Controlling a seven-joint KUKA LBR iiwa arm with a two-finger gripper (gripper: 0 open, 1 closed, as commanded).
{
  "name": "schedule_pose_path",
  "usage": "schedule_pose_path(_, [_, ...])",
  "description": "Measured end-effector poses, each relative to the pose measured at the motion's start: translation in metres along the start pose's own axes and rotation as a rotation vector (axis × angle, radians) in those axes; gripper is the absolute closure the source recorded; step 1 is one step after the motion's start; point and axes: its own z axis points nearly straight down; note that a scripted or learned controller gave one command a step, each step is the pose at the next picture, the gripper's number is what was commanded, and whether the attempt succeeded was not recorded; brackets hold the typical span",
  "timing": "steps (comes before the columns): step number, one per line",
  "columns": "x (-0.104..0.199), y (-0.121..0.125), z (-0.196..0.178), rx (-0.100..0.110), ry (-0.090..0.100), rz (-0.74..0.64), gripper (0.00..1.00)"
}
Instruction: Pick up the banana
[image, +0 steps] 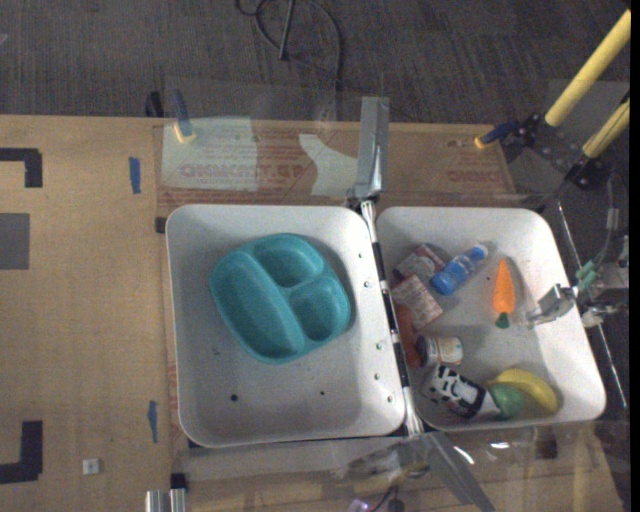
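The tool (560, 303) is at the right side of the right bin (535, 232), just at the bin's right wall, and it is seen low over the rim. Only little of the arm is visible at the right edge of the view, with cables and small green parts near the wrist. The metal fingers point to the left, toward the inside of the bin. How far they are open I cannot tell, because they are small and blurred; nothing is seen between them.

The banana (531, 388) lies in the front right corner of the right bin, near the wall, well below the tool and apart from it. A green fruit (506, 401) touches its left end, and a black and white toy (456, 390) lies just beside that. An orange carrot (504, 290) lies near the tool, to its left. A blue bottle (458, 270) and some small packages (416, 300) are in the left part of the same bin.

The left bin (200, 380) holds a teal divided plate (281, 296). Both bins stand on the desk (80, 330).
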Motion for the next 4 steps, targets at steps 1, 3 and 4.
schedule_pose_path(1, [-0.030,0.001,0.145,-0.007,0.003,-0.186,0.00])
schedule_pose_path(3, [-0.022,0.009,0.152,-0.014,0.005,0.077,0.00])
schedule_pose_path(4, [-0.018,0.003,0.153,-0.014,-0.001,0.102,0.00])
